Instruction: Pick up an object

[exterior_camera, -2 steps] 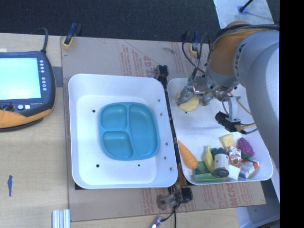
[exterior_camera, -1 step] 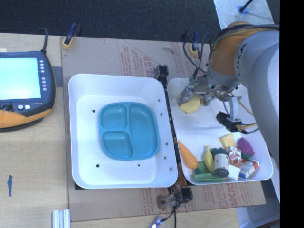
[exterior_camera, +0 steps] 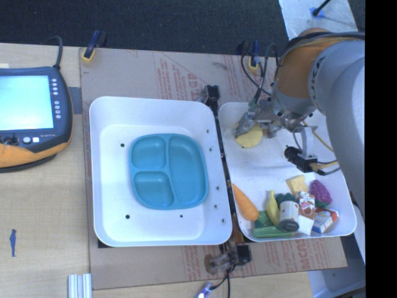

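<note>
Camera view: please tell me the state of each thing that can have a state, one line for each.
Gripper: low over the right bin's far end, at a yellow piece; whether it grips it, I cannot tell.
Yellow piece: at the gripper's tip.
Blue plate: flat in the left bin, nothing on it.
Carrot: lying on the bins' shared edge.
Toy food: piled in the right bin's near corner.
Pendant: screen lit.

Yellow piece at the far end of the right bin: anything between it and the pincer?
Nothing visible. The pincer is right over the yellow piece, which lies alone; the other toys are piled at the bin's near end.
</note>
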